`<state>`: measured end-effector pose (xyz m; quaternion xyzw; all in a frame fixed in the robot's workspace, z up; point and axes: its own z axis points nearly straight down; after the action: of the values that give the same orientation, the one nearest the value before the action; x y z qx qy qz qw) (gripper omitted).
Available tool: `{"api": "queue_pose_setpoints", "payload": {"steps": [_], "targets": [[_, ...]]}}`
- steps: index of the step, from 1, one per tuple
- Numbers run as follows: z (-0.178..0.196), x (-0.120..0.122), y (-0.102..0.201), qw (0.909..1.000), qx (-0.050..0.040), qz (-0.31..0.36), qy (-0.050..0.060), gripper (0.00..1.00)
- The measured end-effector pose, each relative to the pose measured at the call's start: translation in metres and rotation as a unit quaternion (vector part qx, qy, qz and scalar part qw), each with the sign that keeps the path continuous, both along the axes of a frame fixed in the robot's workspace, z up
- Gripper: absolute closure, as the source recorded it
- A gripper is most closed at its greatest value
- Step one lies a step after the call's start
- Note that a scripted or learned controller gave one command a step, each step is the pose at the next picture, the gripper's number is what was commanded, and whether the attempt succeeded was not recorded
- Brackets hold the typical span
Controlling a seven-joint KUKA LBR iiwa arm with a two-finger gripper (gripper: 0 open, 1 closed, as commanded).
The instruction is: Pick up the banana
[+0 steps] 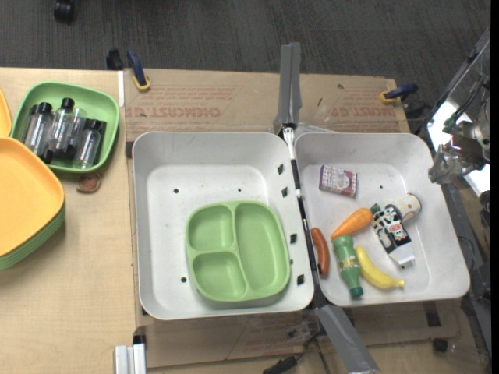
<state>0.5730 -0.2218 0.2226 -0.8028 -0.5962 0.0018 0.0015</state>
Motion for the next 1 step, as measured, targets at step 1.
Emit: {"api": "queue_pose_setpoints", "payload": {"steps": [1], "targets": [[-0.03, 0.0044, 0.0339, 0.9666, 0.0008, 0.256, -0.002, 1.0]]}}
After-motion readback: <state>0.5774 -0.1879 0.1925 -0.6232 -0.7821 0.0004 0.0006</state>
